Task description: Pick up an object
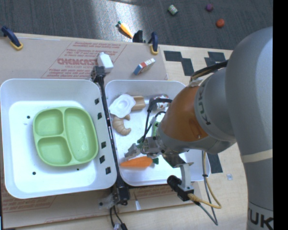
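Carrot [137,163] lying near the front wall of the right bin [134,178], orange, lengthwise along that wall. Gripper [140,150] just above it, fingers hidden under wrist parts, apart or together impossible to tell. Behind: croissant [120,124], white cup [122,105], brown piece [138,102]. Left bin [9,143] holding green divided plate [65,136]. Beyond the bins, on cardboard [62,61]: small red-white-blue block [144,67].
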{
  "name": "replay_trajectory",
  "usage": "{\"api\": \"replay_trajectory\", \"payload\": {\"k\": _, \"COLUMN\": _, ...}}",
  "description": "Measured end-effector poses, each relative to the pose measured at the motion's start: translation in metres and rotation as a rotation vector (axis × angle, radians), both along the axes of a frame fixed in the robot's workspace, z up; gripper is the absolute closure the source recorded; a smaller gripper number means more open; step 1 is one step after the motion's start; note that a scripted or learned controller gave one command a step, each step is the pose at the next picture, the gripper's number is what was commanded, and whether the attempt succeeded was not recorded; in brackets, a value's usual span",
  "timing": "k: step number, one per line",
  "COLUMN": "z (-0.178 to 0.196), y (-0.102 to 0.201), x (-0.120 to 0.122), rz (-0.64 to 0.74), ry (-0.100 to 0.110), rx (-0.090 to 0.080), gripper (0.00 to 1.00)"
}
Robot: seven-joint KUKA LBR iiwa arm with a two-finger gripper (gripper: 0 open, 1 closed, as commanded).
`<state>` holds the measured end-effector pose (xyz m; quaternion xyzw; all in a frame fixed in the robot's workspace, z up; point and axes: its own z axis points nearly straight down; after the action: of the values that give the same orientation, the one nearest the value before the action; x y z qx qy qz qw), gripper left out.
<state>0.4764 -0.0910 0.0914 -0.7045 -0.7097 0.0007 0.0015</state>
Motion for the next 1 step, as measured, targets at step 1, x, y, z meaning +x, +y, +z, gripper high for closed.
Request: {"api": "replay_trajectory", "payload": {"k": 1, "z": 0.0101, "y": -0.0002, "x": 0.0010, "rz": 0.007, "ry": 0.000, "rx": -0.001, "gripper": 1.00}}
